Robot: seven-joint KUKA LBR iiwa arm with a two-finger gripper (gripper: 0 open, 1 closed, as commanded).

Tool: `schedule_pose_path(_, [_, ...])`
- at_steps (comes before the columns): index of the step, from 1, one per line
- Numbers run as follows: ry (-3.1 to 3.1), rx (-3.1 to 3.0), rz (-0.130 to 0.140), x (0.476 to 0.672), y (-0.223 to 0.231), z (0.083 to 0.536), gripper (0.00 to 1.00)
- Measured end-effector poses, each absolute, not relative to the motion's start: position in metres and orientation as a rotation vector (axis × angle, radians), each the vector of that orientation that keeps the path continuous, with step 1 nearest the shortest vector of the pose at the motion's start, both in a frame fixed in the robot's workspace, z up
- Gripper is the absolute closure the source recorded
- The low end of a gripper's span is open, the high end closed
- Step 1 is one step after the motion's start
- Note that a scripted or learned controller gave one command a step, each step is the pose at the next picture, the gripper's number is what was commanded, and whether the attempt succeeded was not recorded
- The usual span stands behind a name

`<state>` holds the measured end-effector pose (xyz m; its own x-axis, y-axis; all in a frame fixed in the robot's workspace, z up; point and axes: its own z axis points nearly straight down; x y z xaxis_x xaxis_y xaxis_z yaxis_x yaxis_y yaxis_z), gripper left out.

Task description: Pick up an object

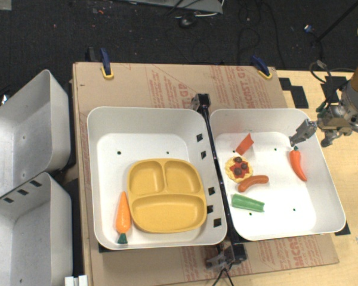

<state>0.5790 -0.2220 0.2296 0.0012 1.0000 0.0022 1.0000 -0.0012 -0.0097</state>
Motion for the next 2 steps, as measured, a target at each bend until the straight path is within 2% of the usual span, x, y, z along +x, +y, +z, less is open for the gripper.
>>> schedule_pose_path(1, [-2.223, -2.221, 0.000, 0.581, -0.222, 0.235, 0.00])
schedule_pose_path(2, [-2.221, -2.216, 0.004, 0.584, -0.211, 0.182, 0.00])
